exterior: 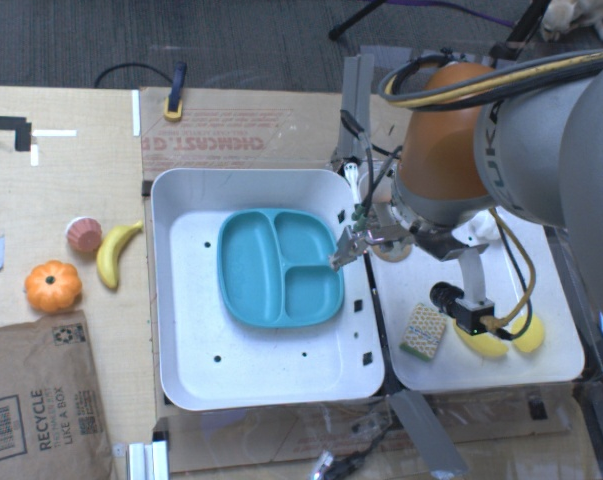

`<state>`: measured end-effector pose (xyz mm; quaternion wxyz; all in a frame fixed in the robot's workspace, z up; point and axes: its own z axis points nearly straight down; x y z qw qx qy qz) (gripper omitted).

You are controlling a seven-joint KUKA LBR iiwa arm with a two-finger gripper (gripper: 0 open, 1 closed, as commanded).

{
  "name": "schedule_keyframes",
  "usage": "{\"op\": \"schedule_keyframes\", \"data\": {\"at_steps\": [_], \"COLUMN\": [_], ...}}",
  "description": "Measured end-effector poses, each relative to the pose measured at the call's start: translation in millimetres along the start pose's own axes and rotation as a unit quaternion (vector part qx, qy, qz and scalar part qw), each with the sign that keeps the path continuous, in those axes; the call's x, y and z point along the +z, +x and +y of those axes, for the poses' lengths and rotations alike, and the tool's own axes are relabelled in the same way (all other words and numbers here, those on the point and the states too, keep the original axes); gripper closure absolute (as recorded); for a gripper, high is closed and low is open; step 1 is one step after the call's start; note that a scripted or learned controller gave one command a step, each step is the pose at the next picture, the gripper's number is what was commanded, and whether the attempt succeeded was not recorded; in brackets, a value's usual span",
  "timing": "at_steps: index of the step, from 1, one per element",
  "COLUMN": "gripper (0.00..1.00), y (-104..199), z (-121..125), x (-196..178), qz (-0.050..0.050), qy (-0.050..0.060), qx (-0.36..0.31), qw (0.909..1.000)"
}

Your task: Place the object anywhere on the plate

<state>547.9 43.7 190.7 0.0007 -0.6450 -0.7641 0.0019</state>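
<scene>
Presently, reading from the left: on the wooden bench outside the bins lie a small orange pumpkin point(53, 285), a pink cupcake-shaped toy point(83, 234) and a yellow toy banana point(115, 253), all well apart from my working area. Next comes the left white bin point(181, 368), which holds the turquoise three-compartment plastic plate point(280, 268), the target surface; nothing rests on it. My gripper point(349, 248) hangs at the plate's right rim, over the boundary between the two bins. Whether it is parted or closed I cannot tell from this angle, and nothing is visibly held in it. The right white bin point(561, 358) contains the candidate objects: a tan speckled sponge-like block point(425, 330) near its lower left, and just beside that, further right, a yellow banana-shaped toy point(496, 340), partly hidden behind a black fitting point(461, 308) on my arm. Which of these is the intended object cannot be determined. The block will likely be light, soft and compressible, with a rough surface that grips well; take hold across its short sides, near the middle. The yellow toy is likely light and rigid but smooth and curved, so it may slip; grasp across its thickest section. Both lie to the right of and below my gripper, apart from it.
</scene>
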Motion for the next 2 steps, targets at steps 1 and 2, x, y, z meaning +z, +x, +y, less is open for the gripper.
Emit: {"op": "schedule_keyframes", "data": {"at_steps": [1,2], "gripper": [1.00,1.00], "y": [-1.9,59.2], "z": [0.1,44.2], "x": [-8.4,5.2], "qz": [0.000,0.000], "qy": [0.001,-0.001], "qx": [0.002,-0.111], "qw": [1.0000,0.9938]}}
